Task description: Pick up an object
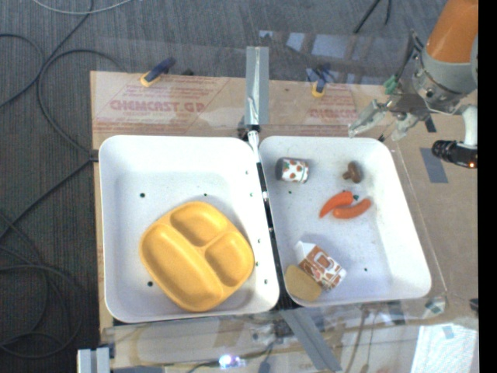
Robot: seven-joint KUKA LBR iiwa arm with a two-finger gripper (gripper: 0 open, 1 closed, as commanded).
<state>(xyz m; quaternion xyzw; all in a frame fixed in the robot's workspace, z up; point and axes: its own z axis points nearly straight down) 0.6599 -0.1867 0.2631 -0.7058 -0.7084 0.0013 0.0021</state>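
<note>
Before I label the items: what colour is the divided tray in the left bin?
Yellow, plain and unpatterned. The divided tray shows best in the camera view, lying in the left bin.

Two shallow white plastic bins sit side by side. The left bin (124,162) holds a yellow three-compartment plate (197,255) toward its front. In the right bin (404,231), a small spotted cup (293,170) lies at the back left, a small brown lump (353,172) to its right, an orange pepper-shaped toy (345,206) in front of that — and a patterned carton (321,267) beside a tan disc (302,283) at the front left.
</note>
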